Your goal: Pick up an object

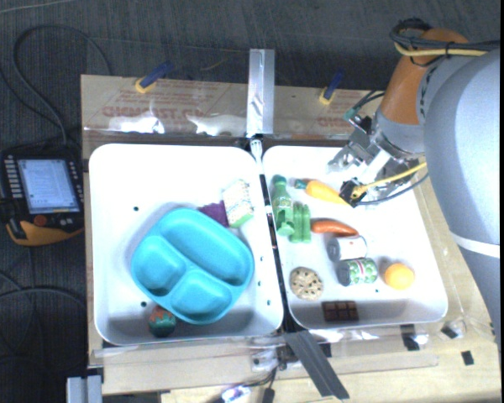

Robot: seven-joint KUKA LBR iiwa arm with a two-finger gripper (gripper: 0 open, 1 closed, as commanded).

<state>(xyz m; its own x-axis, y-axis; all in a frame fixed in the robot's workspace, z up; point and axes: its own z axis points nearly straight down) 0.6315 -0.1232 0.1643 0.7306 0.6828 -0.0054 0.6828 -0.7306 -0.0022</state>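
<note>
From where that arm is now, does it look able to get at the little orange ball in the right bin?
Probably yes. The orange ball lies in the open near the right bin's right wall, with only a small can beside it. The tool hovers over the same bin's far end, nothing between them.

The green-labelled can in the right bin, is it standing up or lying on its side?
Lying on its side. The can shows its long side with the green label, one round end facing left, beside the orange ball.

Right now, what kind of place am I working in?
Likely a robotics lab bin-picking cell: two white bins of toy food on a bench, a teach pendant on the carpet, and cables trailing around it.
</note>
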